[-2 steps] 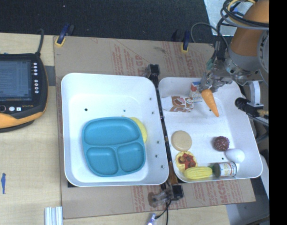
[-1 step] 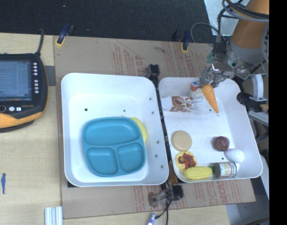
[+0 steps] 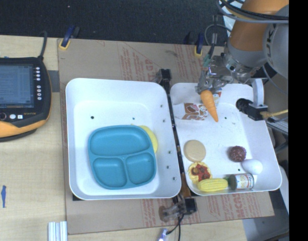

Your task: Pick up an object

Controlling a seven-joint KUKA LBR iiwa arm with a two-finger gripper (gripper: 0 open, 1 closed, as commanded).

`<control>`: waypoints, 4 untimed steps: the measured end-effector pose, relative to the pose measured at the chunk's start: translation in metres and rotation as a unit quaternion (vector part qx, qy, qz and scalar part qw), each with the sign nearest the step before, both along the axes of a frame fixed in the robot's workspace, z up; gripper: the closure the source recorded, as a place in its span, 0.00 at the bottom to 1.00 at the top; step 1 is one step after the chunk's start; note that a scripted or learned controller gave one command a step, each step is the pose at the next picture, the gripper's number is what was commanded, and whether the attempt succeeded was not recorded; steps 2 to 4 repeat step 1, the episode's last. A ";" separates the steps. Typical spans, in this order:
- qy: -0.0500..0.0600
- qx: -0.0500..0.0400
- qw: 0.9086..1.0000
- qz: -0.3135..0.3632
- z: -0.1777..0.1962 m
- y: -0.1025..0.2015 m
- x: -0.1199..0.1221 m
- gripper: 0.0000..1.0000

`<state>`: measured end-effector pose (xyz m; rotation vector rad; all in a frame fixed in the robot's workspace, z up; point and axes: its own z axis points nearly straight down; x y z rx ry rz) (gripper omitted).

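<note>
Orange carrot [image 3: 209,104] between raised jaws [image 3: 207,88]

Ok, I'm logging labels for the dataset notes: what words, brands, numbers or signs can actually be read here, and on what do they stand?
None can be read.
Brown cardboard sheet under the bins: faint red print in rows, too blurred to read.
Black and orange handheld control pendant: its screen shows lines of text, too small to read.
Small bottle with a green cap and pale label: label too small to read.
Flat brown and white printed packet: markings blurred.

A robotics lab: clamped cardboard bench [image 3: 118,59], teach pendant [image 3: 18,94], white bins [image 3: 78,134].
</note>
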<state>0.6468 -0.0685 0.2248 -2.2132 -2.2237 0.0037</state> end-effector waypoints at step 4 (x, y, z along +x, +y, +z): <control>0.000 -0.002 1.000 0.001 -0.008 0.032 -0.030 1.00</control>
